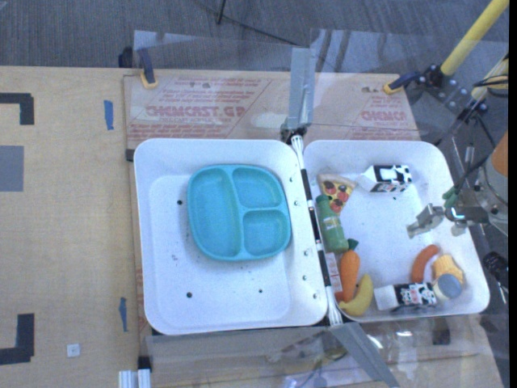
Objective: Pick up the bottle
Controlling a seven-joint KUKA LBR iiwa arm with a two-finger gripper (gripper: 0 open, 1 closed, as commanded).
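On the bench, the left bin (161,297) holds a teal plate (239,212); the right bin (436,156) holds the green bottle (330,224) beneath a spread, empty pincer (432,219).

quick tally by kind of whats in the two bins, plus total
Divided plate: 1, teal, in the left bin
Bottle: 1, green, in the right bin
Cow-print cartons: 2
Pizza slice: 1
Carrot: 1
Banana: 1
Orange sausage-like toy: 1
Round yellow toy: 1, kind unclear
Total: 9
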